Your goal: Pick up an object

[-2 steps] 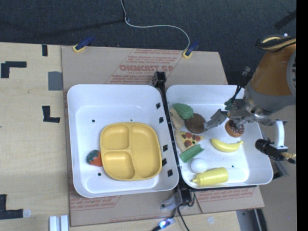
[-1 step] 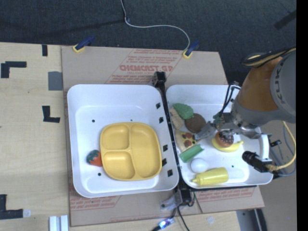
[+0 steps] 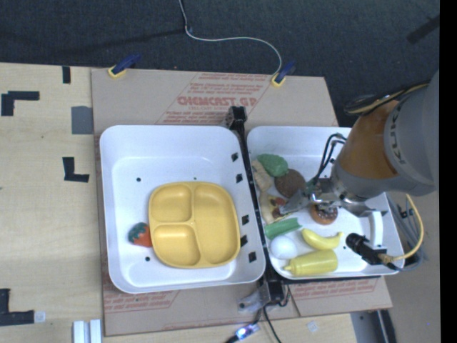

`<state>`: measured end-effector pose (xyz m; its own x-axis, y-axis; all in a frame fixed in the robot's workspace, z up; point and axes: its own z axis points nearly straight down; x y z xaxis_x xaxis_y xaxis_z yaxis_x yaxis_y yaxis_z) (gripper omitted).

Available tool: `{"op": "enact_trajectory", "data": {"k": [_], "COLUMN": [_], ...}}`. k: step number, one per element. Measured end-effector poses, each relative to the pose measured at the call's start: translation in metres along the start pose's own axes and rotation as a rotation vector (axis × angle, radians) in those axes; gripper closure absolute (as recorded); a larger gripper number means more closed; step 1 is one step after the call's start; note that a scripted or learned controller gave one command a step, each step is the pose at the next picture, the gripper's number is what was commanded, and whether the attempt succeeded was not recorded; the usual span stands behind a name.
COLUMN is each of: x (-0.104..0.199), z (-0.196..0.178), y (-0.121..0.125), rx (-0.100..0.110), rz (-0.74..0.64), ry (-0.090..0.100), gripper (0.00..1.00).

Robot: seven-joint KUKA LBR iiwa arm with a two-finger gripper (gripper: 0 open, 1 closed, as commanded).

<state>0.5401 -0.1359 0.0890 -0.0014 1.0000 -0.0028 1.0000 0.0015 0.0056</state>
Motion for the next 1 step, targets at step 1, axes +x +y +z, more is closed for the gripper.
{"op": "enact_trajectory", "data": {"k": [1], "x": [-0.0007], "z": [-0.0135], "y": [0.0008], "rx": [-0.003], "rz": [0.000], "ry": [-0.001], "gripper": [1.00]}}
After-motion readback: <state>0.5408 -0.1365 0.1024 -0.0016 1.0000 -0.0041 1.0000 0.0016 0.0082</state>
